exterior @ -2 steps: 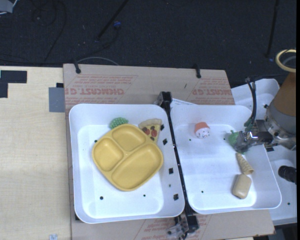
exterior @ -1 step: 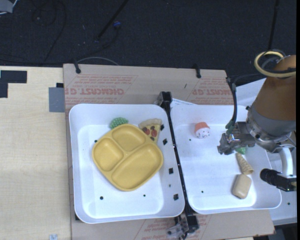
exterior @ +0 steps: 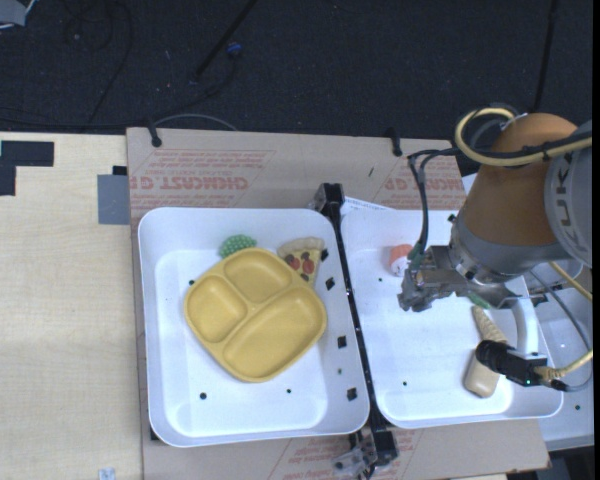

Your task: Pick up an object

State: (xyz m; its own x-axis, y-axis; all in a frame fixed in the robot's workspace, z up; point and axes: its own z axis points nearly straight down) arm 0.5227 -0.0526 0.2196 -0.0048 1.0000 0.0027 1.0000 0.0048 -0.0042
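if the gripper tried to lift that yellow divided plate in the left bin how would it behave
The yellow divided plate looks like rigid molded plastic, so it probably stays stiff and light. It is broad and shallow, lying flat in the left bin, so it likely slides rather than tips when pushed. Its smooth rim may slip between fingers.

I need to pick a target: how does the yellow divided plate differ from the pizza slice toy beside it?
The yellow plate is large, plain yellow and split into three compartments; the pizza slice is small, tan-crusted with red spots. The plate sits mid-bin, while the slice lies at the plate's far edge, near the green toy. Both lie flat in the left bin, away from the gripper.
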